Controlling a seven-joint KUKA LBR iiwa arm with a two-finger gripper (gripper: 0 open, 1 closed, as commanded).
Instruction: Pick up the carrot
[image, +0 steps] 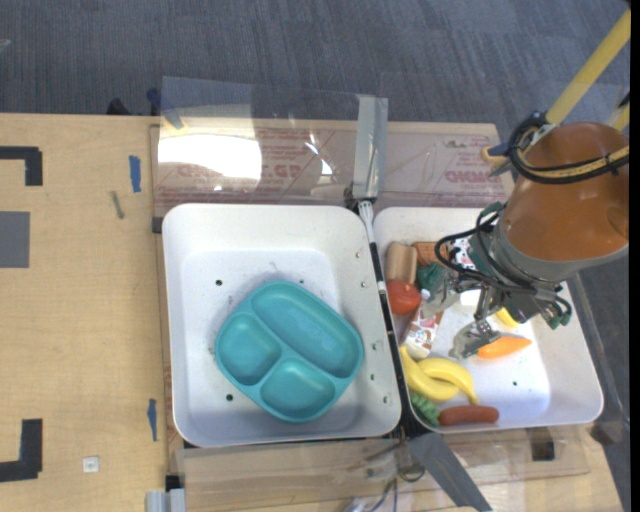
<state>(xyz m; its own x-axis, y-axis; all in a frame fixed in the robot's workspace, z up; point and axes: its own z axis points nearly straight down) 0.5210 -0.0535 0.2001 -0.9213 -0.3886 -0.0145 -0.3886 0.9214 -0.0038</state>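
The carrot (505, 347) is a small orange piece lying on the floor of the right bin (570, 395), pointing right. My gripper (478, 335) hangs low over the bin at the carrot's left end, right beside it or touching it. The arm's orange band and grey wrist cover the bin's upper right part. Whether the carrot sits inside the gripper cannot be made out.
A teal divided plate (290, 350) lies in the left bin (200, 240). In the right bin are a banana (440, 375), a red sausage (468, 414), a tomato (404, 297), a tan cylinder (401, 262), a small packet (425, 330) and a yellow piece (505, 318).
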